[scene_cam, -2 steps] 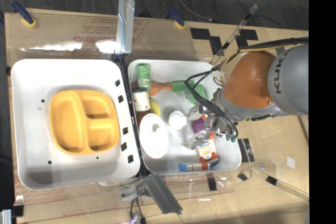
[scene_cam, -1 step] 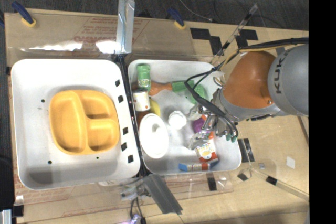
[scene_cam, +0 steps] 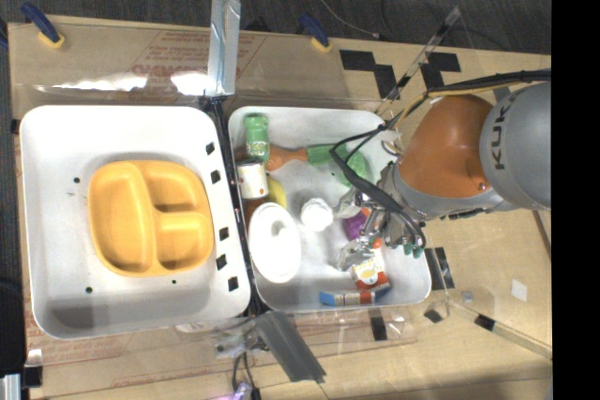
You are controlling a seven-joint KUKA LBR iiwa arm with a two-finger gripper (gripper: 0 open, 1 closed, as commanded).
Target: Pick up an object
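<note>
Clutter of small objects (scene_cam: 361, 258) heaped in right bin (scene_cam: 281, 122), lower right part, directly under gripper (scene_cam: 367, 234). Fingers' spread impossible to tell. White bowl (scene_cam: 275, 242) just left; yellow tray (scene_cam: 150, 215) well apart in left bin (scene_cam: 56, 136).

The grey arm (scene_cam: 511, 145) reaches in from the right (orange band showing); its pincer (scene_cam: 361, 244) points down-left.

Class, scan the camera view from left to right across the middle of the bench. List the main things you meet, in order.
Left bin → yellow tray → white bowl → white cap → hand → orange band of the arm.
</note>
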